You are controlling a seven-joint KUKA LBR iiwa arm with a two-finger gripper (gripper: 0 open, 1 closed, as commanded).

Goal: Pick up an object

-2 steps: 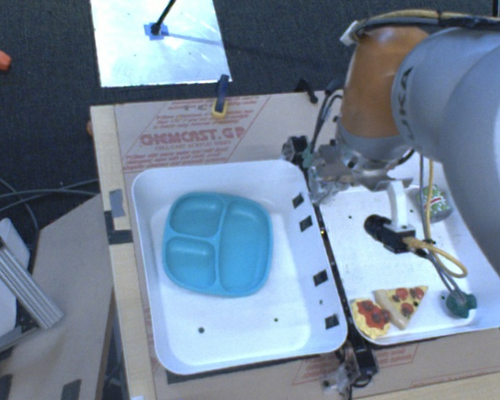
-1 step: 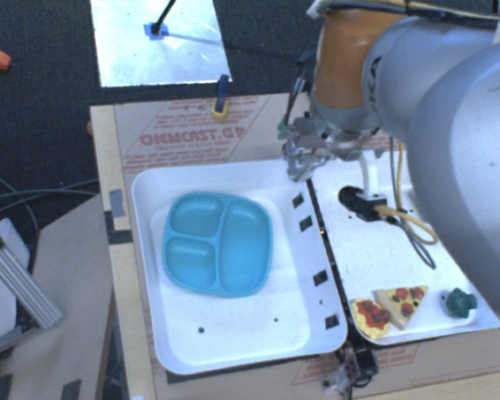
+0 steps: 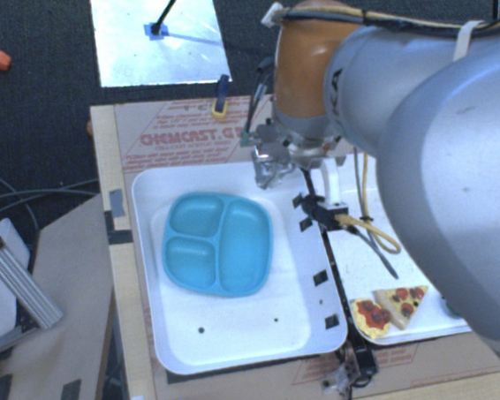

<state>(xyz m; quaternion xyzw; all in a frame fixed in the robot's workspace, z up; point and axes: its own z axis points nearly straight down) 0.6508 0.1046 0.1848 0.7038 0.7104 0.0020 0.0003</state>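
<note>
Gripper (image 3: 267,173), finger state indiscernible, above the left bin (image 3: 247,341); it should descend squarely over the blue plate's (image 3: 216,243) rim.

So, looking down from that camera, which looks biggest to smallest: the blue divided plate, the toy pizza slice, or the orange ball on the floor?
1. Blue divided plate
2. Toy pizza slice
3. Orange ball, though it lies farther away on the dark floor, so it may look smaller than it is.

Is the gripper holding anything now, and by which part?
Nothing shows between the fingers of the gripper; it hovers over the left bin's far right corner.
</note>
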